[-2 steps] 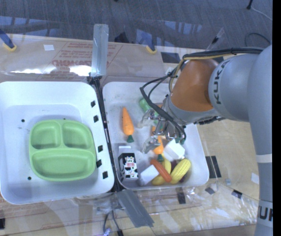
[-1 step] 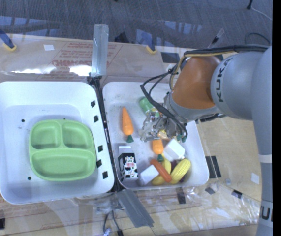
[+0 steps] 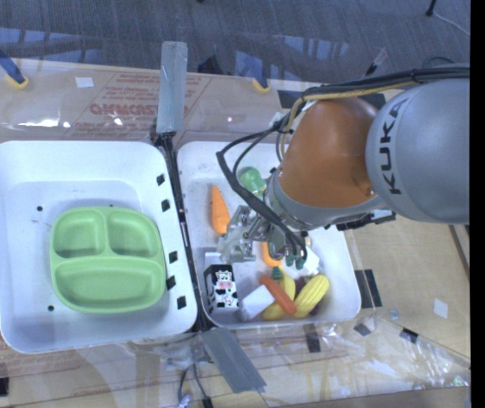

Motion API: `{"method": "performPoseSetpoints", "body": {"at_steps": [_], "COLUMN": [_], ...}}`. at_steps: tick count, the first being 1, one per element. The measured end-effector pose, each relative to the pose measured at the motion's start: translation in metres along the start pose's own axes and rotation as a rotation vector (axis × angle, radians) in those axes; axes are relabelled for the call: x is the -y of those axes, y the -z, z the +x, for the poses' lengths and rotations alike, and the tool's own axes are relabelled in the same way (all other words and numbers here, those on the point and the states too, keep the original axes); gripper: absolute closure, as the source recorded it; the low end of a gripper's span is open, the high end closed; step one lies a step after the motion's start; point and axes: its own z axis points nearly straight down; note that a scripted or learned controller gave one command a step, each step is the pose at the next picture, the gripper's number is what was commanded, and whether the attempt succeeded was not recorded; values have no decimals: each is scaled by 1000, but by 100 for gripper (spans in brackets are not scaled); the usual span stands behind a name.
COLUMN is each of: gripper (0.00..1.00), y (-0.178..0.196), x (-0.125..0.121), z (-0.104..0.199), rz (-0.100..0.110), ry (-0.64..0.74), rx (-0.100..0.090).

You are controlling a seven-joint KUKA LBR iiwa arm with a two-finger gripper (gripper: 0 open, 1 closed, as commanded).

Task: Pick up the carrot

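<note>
We cannot tell whether the jaws are spread or pressed together: the gripper [image 3: 255, 238] hangs low inside the right bin [image 3: 193, 219], and its metal parts blur into one pale cluster under the arm's orange band [image 3: 327, 155]. Nothing shows clearly between them.

Starting at the left, we see the left bin [image 3: 8, 219] on the desk [image 3: 72, 100], and in it a green divided plate [image 3: 106, 259] with three compartments, lying flat near the bin's middle. A strip of grey tape [image 3: 172, 87] runs up from the seam where the two bins meet.

Moving into the right bin, the carrot [image 3: 218, 211] lies near the bin's left wall, orange, its narrow tip pointing toward the far side. It sits just beside the gripper, on the gripper's left, and we cannot say whether the two touch. Toward the near edge, a small black-and-white box [image 3: 221, 287] stands close to the left wall. To its right, a white block [image 3: 257, 299] lies against a heap of toy food: a yellow banana-like piece [image 3: 278, 306], an orange-red stick [image 3: 278, 294] across it, and a yellow corn cob [image 3: 312, 292] at the heap's right end. A green object [image 3: 250, 178] peeks out farther back, partly under the arm [image 3: 416, 155], whose grey body covers the bin's right portion.
</note>
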Motion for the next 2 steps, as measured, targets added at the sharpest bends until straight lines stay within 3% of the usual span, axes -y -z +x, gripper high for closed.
{"method": "performPoseSetpoints", "body": {"at_steps": [1, 2], "gripper": [100, 100], "y": [-4, 41], "x": [-33, -60], "z": [28, -10], "rz": [2, 3], "ry": [73, -169], "rx": [-10, -4]}}
